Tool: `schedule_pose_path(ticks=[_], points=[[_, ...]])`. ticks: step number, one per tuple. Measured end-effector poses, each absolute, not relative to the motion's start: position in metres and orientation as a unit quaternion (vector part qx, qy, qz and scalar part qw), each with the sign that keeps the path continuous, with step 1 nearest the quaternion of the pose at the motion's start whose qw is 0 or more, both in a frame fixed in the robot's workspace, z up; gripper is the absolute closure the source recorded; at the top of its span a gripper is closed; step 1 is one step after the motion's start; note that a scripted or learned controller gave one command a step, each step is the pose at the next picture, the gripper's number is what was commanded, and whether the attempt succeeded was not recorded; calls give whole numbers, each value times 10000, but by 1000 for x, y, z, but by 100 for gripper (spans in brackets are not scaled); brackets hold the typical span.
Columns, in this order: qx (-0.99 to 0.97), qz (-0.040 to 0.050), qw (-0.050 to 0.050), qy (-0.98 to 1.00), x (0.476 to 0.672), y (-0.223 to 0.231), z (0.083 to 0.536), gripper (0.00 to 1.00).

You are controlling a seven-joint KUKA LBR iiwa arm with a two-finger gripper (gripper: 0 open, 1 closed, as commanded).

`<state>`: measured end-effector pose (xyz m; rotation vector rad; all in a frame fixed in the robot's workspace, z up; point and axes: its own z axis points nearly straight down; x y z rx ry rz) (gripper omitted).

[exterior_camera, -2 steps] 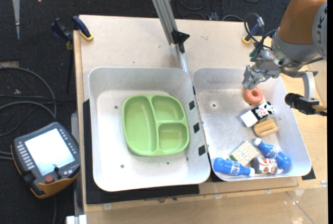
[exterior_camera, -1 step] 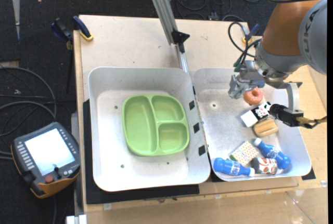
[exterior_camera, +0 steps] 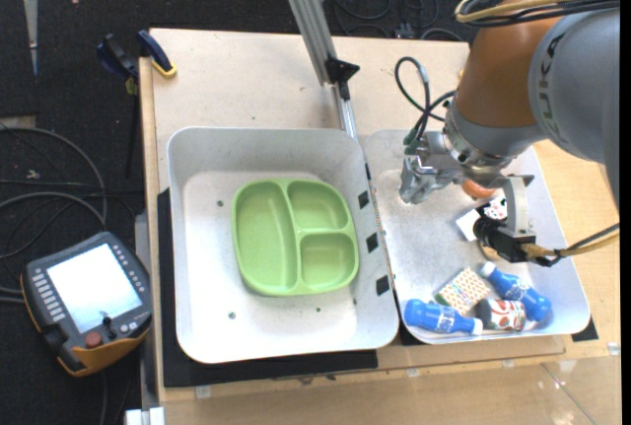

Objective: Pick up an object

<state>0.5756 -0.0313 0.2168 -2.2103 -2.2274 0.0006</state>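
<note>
My gripper point(exterior_camera: 416, 184) hangs over the upper left part of the right bin point(exterior_camera: 426, 255), above bare bin floor, and I see nothing held in it. Loose objects lie along the bin's lower right side: a blue bottle with a white cap point(exterior_camera: 439, 317), a checkered packet point(exterior_camera: 463, 292), a red-and-white can point(exterior_camera: 505, 315) and a small blue bottle point(exterior_camera: 518, 290). A black-and-white object point(exterior_camera: 490, 221) lies below the wrist. An orange thing point(exterior_camera: 480, 186) peeks out from under the arm, mostly hidden.
A green divided plate point(exterior_camera: 296, 236) lies in the left bin point(exterior_camera: 197, 216). A slanted metal pole point(exterior_camera: 311, 9) ends at the bins' top junction. A blue-and-yellow clamp point(exterior_camera: 138, 53) grips the bench's far left corner. A teach pendant point(exterior_camera: 89, 300) sits on the floor at left.
</note>
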Motion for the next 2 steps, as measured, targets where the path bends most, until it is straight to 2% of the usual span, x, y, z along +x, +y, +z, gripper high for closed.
schedule_pose_path(ticks=[2], points=[[-7038, -5, 13, -7104, 537, 81, 236, 100]])
